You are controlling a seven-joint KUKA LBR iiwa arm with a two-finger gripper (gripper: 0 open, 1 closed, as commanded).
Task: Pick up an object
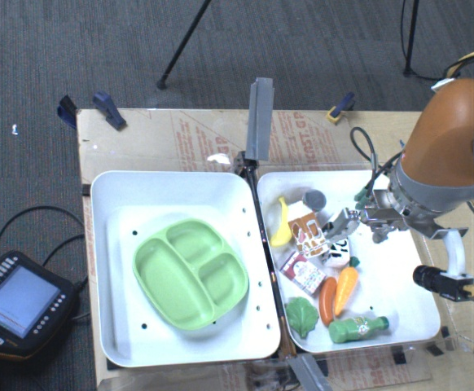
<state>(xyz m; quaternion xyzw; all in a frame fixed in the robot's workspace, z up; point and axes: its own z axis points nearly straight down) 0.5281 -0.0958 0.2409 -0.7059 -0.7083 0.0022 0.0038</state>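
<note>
Lying in the right bin (400,296) you've got the pile of objs, bunched toward its left side: banana (281,222) by the divider, grey cup (314,199) just beside it, carton (305,230) below the cup, flat packet (302,273) under that. A black-and-white ball (338,251) sits next to the carton, w/ 2 carrots (339,292) below it, a green leafy toy (302,316) at the front left and a green bottle (357,327) lying on its side along the front wall. The gripper (340,222) hangs over the carton and ball; you can't tell how far its fingers are apart, and nothing shows held between them. The arm (441,149) comes in from the right. The left bin (107,218) holds a green tray (190,273) w/ 3 compartments. A pendant (19,300) sits on the floor at far left.
</note>
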